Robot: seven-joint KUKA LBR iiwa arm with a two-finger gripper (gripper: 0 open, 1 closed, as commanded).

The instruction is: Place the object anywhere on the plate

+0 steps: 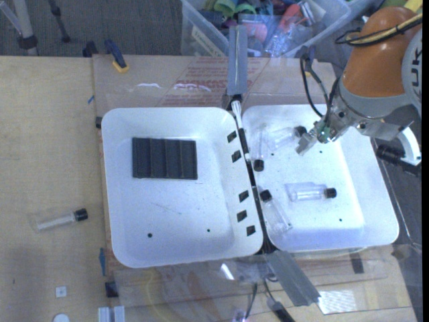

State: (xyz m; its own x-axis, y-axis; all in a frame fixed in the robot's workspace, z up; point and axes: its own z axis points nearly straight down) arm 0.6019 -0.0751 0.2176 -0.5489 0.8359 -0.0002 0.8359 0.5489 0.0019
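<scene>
While the jaws hang over the right bin, gap unreadable | clear vial lies below them, plate in left bin | risk: slick round vial rolls off, missed pinch

So the bench is a light wood top with two shallow white bins sitting side by side on it. The left bin and right bin touch along the middle, where a row of black clips runs down the seam. A clear plastic sheet is spread under them. Off to the left, a clear vial with a black cap lies straight on the wood, well apart from the bins. At the back edge there's a clear tub of colourful toys.
</scene>
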